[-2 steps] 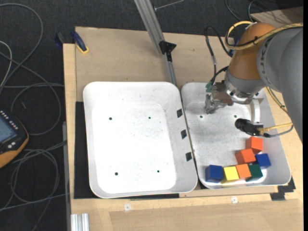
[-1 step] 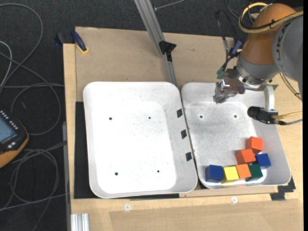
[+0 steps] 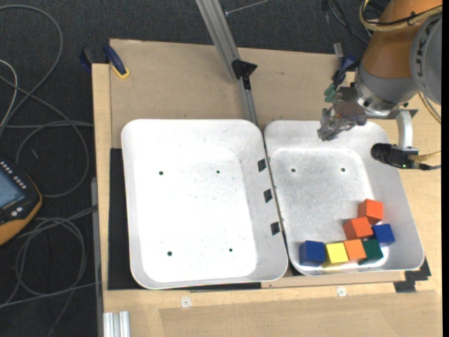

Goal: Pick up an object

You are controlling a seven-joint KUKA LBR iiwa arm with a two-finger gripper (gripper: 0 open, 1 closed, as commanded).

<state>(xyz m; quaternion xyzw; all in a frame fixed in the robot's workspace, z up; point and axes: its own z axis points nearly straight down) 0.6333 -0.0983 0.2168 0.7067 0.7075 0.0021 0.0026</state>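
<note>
My hand [image 3: 330, 130] is hanging over the far rim of the right bin [image 3: 309, 140], near its back edge. The fingers are a small dark blur against the white, so I cannot tell whether they are apart or together, and I am seeing nothing between them. My arm [image 3: 396, 44] is coming in from the right, and its upper part is getting cut off by the frame edge.

The blocks are sitting well apart from my hand, bunched in the near right corner of the right bin: a blue block [image 3: 313, 251], a yellow block [image 3: 337, 253], an orange block [image 3: 354, 248] and a green block [image 3: 372, 248] in a rough row against the near wall, with a second orange block [image 3: 361, 227], a red-orange block [image 3: 371, 210] and a small blue block [image 3: 383, 234] just behind. They are touching and partly covering each other, so the exact edges are hard to make out.

The left bin [image 3: 140, 188] is lying beside it on the bench [image 3: 175, 76]. A metal pole [image 3: 221, 30] is slanting across the far side, its top cut off. A handheld device [image 3: 12, 195] is getting clipped at the left edge.
</note>
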